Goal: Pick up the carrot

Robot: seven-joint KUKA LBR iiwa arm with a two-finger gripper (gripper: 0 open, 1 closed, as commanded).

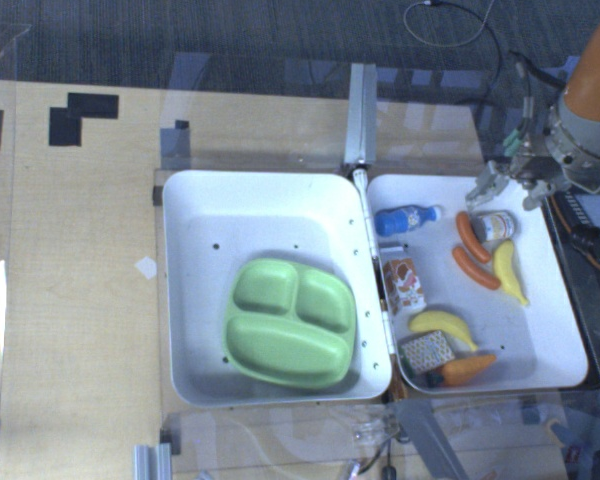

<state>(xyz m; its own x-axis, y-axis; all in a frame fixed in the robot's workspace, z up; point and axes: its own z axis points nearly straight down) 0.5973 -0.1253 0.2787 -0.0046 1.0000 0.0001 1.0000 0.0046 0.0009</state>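
Note:
The carrot (469,368) is orange with a dark stub at its left end. It lies flat at the front of the right bin (565,340), touching a grey checkered block (425,351). My gripper (507,190) hangs over the bin's far right corner, well behind the carrot. Its fingers (485,185) are spread open with nothing between them. A small can (494,227) sits just below the gripper.
The right bin also holds a blue bottle (406,218), two red sausages (476,267), two bananas (510,273), and a snack packet (405,284). A green divided plate (292,320) lies in the left bin (195,268). A metal divider (359,118) stands behind the bins.

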